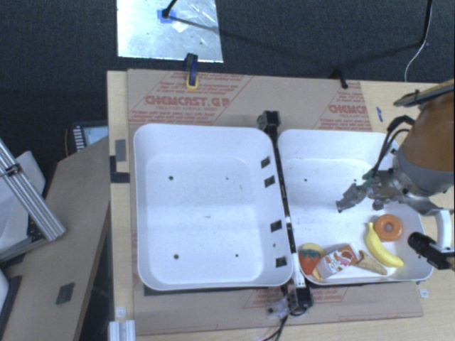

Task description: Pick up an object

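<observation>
My gripper hangs over the middle of the right bin, above bare white floor, with nothing seen in it. The objects lie along that bin's front right. A yellow banana is about a hand's width right and in front of the gripper. An orange ring sits just behind the banana. In the front row are a round orange-red fruit, a red and white packet and a small brown cone.
The left bin stands beside the right one, with black clips along the shared rim. Both rest on a cardboard sheet. A blue and yellow clamp and a shiny metal plate lie beyond the bins.
</observation>
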You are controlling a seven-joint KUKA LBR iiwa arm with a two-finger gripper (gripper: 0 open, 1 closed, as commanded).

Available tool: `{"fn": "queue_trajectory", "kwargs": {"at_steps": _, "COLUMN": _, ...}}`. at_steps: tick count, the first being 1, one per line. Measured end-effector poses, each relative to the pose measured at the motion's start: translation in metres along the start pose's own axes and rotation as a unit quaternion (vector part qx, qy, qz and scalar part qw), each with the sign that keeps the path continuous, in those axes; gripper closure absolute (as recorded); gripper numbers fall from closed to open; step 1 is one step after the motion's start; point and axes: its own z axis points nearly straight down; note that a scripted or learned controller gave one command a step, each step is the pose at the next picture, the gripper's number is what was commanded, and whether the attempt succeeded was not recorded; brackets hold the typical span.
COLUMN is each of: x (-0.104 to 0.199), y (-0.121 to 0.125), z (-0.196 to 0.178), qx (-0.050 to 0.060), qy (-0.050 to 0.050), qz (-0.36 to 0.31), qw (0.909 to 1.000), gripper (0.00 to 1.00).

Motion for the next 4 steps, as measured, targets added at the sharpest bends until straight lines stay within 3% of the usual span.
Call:
{"fn": "queue_trajectory", "kwargs": {"at_steps": 1, "x": 0.045, "y": -0.021, "z": -0.126, "qx": -0.007, "qy": 0.000, "qz": -0.004, "qw": 1.0000, "gripper": 0.00}}
{"fn": "queue_trajectory", "kwargs": {"at_steps": 2, "x": 0.107, "y": -0.024, "z": -0.179, "qx": -0.004, "qy": 0.000, "qz": -0.004, "qw": 1.0000, "gripper": 0.00}}
{"fn": "queue_trajectory", "kwargs": {"at_steps": 4, "x": 0.204, "y": -0.024, "z": -0.349, "qx": -0.005, "qy": 0.001, "qz": -0.003, "qw": 1.0000, "gripper": 0.00}}
